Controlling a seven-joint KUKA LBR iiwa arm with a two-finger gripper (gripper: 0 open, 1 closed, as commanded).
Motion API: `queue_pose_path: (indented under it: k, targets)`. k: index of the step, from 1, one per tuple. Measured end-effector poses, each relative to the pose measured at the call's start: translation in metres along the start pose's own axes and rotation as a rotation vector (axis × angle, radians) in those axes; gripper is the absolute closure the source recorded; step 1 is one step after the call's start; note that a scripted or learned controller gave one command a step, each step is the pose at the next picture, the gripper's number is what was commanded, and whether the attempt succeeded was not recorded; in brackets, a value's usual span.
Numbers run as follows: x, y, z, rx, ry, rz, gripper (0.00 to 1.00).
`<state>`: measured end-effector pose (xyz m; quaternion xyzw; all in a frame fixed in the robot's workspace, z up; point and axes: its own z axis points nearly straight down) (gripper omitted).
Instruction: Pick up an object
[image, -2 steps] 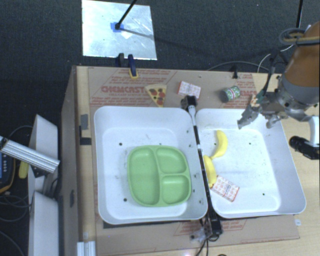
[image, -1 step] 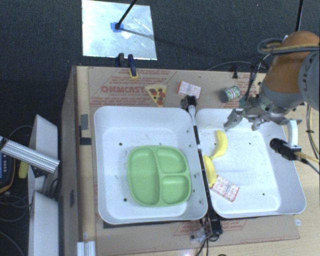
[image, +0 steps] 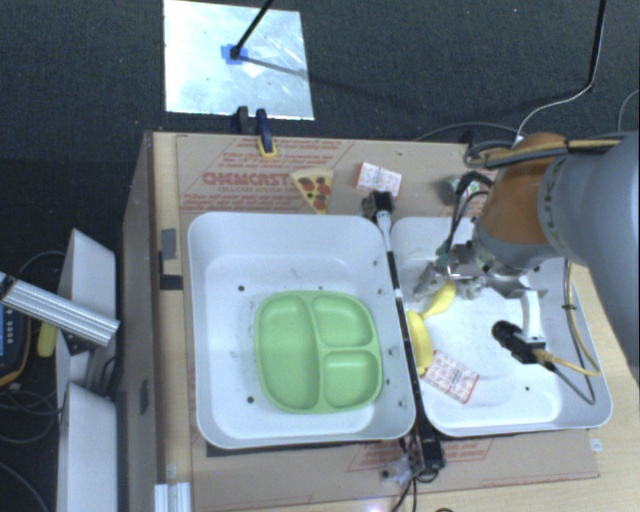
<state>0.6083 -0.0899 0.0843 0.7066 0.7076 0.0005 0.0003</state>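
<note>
A dark carpet floor surrounds a bench covered with brown cardboard (image: 240, 175), and on it two shallow white bins stand side by side. The left white bin (image: 215, 300) contains a light green plastic plate with three compartments (image: 318, 352), lying flat near the middle of the bin. The right white bin (image: 570, 400) contains a yellow banana-shaped object (image: 437, 298) at its left side, a second yellow piece (image: 421, 345) against the wall between the bins, and a small white packet with red print (image: 452, 377) just near of that piece. The grey arm with orange band (image: 560, 205) reaches from the right, and its gripper (image: 450, 272) is low at the far end of the banana-shaped object. I cannot tell the state of the claw. On the cardboard, beyond the bins, lie a toy pizza slice (image: 315, 188) and a small white card with red marks (image: 379, 178).
</note>
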Motion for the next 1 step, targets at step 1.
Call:
queue_pose_path:
  k: [1]
  targets:
    - [-0.0003,0.0009,-0.0110,-0.003,0.000,-0.001,1.00]
